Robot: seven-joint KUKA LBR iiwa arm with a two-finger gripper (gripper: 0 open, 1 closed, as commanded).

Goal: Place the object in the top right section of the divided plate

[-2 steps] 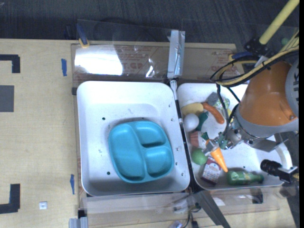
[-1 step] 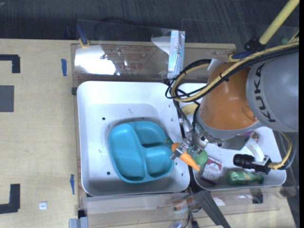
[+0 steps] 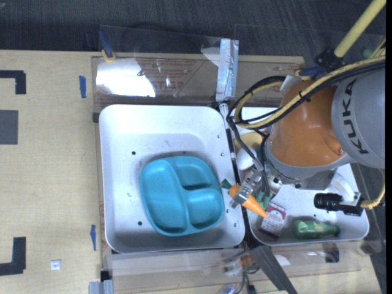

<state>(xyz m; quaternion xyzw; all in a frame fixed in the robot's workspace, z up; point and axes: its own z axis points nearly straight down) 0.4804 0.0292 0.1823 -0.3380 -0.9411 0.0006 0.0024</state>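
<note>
Two white bins sit side by side. The left bin (image 3: 116,164) holds a blue divided plate (image 3: 182,194). The gripper (image 3: 248,192) hangs over the left edge of the right bin (image 3: 358,225), its fingers closed around a small orange carrot (image 3: 250,202). Just beside the carrot lie a small red-and-white packet (image 3: 274,220) and a green bottle (image 3: 315,228).

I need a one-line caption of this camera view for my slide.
KUKA arm's hand over an orange carrot at the right bin's edge; blue divided plate waits in the left bin.
</note>
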